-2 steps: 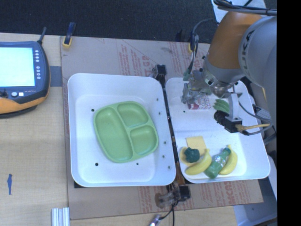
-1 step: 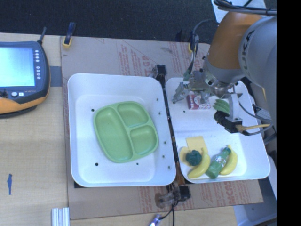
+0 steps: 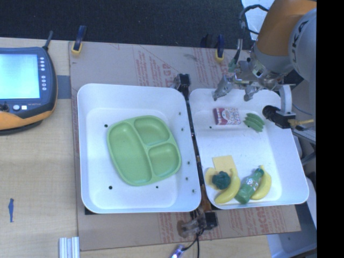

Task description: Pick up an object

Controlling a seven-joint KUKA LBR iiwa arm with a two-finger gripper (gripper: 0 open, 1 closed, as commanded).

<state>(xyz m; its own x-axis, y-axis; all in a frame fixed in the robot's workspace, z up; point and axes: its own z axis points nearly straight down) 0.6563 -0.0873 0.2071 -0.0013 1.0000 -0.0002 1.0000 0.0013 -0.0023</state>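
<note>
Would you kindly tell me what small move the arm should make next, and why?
Probably lower straight down: the tool hangs open above the right bin's far edge, holding nothing, and the small pink packet lies just below it, apart from the green piece.

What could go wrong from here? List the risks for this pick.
1. The gripper hangs open near the far wall of the right bin; coming straight down it could strike the rim.
2. The small packet lies flat, so the fingers may slide over it.
3. The bananas, green bottle and dark green toy lie crowded together; a grasp there may catch two things or push them apart.
</note>
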